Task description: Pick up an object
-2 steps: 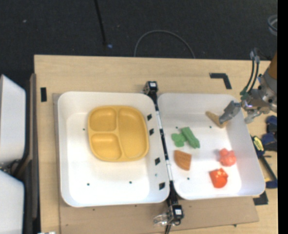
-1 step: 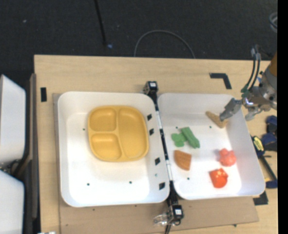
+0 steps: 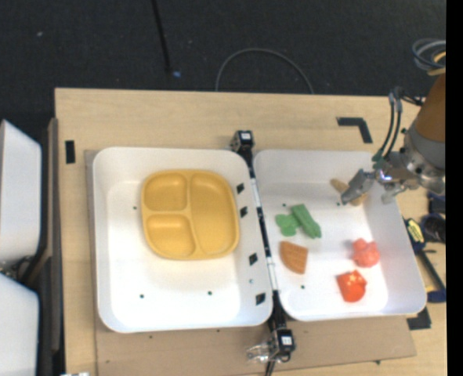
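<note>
A light wooden bench (image 3: pixel 176 112) is seen across the middle of the frame. Two shallow white bins are set directly on it: the left bin (image 3: pixel 117 288) and the right bin (image 3: pixel 388 292), touching at centre.

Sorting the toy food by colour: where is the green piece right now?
The green piece lies in the right bin, near its left wall, just above the orange wedge.

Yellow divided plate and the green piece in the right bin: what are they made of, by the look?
The yellow three-compartment plate looks like moulded plastic: uniform colour, rounded rims, soft satin sheen. The green chunky piece is probably plastic or rubbery toy food: saturated flat colour, matte, no sharp highlights; too small to tell which.
</note>
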You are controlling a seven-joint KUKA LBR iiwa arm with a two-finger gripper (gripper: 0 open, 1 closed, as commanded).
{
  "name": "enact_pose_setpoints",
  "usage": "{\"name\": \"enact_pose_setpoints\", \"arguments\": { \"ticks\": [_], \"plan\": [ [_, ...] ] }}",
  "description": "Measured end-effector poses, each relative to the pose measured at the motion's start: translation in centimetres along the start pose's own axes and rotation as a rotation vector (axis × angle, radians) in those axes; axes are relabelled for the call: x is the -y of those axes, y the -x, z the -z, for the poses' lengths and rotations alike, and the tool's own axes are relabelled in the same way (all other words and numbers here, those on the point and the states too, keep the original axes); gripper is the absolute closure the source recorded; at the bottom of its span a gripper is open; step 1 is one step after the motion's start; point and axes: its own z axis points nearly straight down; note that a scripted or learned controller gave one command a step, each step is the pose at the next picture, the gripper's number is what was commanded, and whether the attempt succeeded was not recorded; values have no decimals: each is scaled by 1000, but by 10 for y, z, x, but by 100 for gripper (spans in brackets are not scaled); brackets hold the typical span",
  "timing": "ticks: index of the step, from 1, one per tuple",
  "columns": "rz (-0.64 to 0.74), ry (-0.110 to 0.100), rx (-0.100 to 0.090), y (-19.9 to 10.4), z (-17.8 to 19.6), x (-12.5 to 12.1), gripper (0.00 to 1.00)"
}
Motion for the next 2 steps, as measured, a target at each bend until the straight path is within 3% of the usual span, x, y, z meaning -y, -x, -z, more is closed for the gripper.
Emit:
{"name": "enact_pose_setpoints", "arguments": {
  "ticks": [1, 2],
  "plan": [
    [-2, -1, 0, 0, -46, 8, 0],
    [-5, -1, 0, 4, -91, 1, 0]
  ]
}}
